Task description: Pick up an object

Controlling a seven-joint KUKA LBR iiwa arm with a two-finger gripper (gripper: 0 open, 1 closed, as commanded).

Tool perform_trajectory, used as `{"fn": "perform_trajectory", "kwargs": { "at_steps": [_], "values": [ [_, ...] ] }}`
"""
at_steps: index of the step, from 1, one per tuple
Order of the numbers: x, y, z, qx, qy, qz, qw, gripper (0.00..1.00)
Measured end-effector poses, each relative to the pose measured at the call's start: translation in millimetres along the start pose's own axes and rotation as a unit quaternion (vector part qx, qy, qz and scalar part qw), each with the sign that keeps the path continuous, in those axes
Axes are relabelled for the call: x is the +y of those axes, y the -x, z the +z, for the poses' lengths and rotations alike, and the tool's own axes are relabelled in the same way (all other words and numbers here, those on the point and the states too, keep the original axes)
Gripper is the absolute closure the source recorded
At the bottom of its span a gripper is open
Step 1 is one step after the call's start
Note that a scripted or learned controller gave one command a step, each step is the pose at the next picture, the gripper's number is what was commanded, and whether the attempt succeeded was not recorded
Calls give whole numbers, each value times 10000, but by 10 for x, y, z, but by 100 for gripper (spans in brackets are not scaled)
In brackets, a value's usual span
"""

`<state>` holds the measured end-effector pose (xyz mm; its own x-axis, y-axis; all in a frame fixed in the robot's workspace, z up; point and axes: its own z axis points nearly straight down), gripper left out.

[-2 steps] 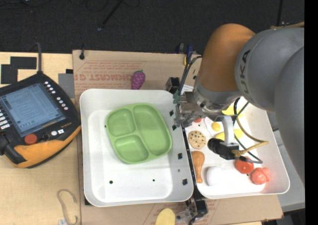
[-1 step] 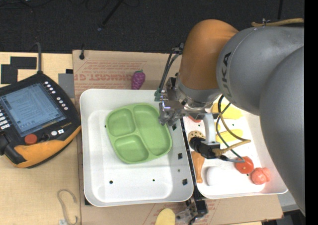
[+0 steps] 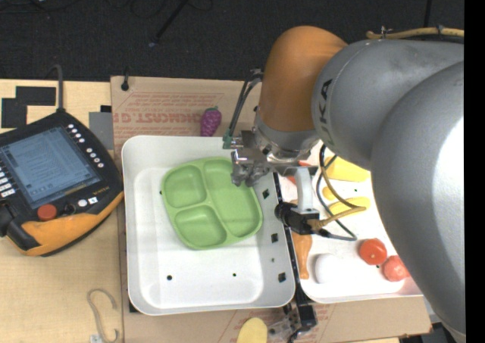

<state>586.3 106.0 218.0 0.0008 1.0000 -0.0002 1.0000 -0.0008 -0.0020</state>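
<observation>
- Dark flooring is lying behind the bench (image 3: 68,288), where we are working over two white bins, the left bin (image 3: 144,258) and the right bin (image 3: 356,292).
- We are hanging the gripper (image 3: 244,171) above the upper right edge of the green divided plate (image 3: 211,205) in the left bin; we cannot tell whether it is released or clenched.
- We are judging that the plate's thin rim needs a straight, centred descent.
- Smaller targets are waiting in the right bin: a red ball (image 3: 371,251), a white egg (image 3: 326,267).
</observation>
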Motion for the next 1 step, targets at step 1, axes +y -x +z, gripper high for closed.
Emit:
{"fn": "perform_trajectory", "kwargs": {
  "at_steps": [1],
  "values": [
    [-121,-13,-9,-4,-14,4,10000,100]
  ]
}}
